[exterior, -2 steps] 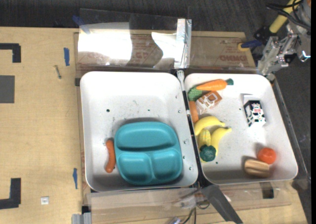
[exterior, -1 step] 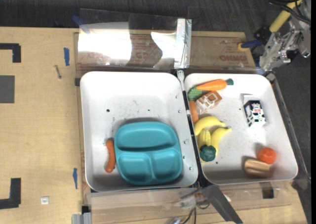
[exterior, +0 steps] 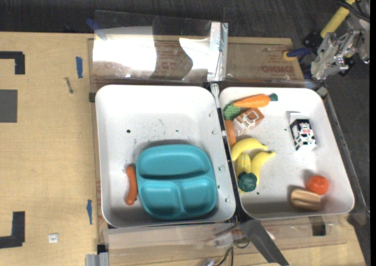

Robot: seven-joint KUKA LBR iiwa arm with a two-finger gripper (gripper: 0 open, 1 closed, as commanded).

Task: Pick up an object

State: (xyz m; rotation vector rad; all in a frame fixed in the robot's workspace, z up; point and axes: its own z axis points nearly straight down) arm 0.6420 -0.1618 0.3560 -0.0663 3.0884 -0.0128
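The right bin [exterior: 338,141] holds a carrot [exterior: 252,101], a small orange-and-white box [exterior: 248,119], yellow bananas [exterior: 249,152], a dark green round piece [exterior: 247,182], a black-and-white carton [exterior: 302,134], an orange ball-like fruit [exterior: 318,184] and a brown bread roll [exterior: 305,199]. In the left bin [exterior: 117,112] lie a teal divided plate [exterior: 176,181] and an orange sausage [exterior: 131,184] beside it. My gripper [exterior: 330,58] hangs beyond the right bin's far right corner, outside both bins, with nothing seen in it.
Clear plastic sheeting [exterior: 158,53] and a metal bracket [exterior: 217,50] stand behind the bins. A yellow cable [exterior: 341,12] runs by the arm at top right. Cardboard bench surface [exterior: 41,141] spreads to the left.
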